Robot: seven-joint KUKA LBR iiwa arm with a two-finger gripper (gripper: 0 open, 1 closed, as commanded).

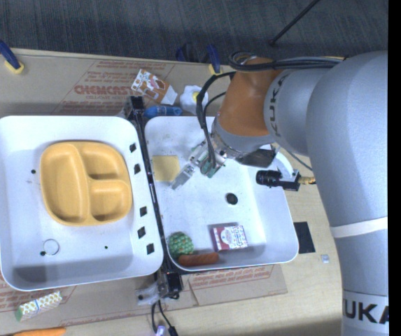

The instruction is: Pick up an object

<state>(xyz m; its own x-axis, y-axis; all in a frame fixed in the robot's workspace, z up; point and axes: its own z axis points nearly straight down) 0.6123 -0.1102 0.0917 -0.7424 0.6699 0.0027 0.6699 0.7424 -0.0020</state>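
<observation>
You are looking down at two white bins; the gripper (186,176) is hanging over the right bin (270,219), near its top left part; I cannot tell how it is set; a pale yellow square (165,166) is lying just beside its tip, to the left; a green ball (180,243), a red sausage (199,259) and a small red box (228,236) are sitting well apart from it, near the bin's front wall; a yellow tray (85,182) is lying in the left bin (11,208).

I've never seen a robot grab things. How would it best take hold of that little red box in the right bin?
Probably from straight above, fingers closing across the narrower width of the red box. It lies flat, with open floor above and to its right; the sausage crowds its lower-left corner.
</observation>
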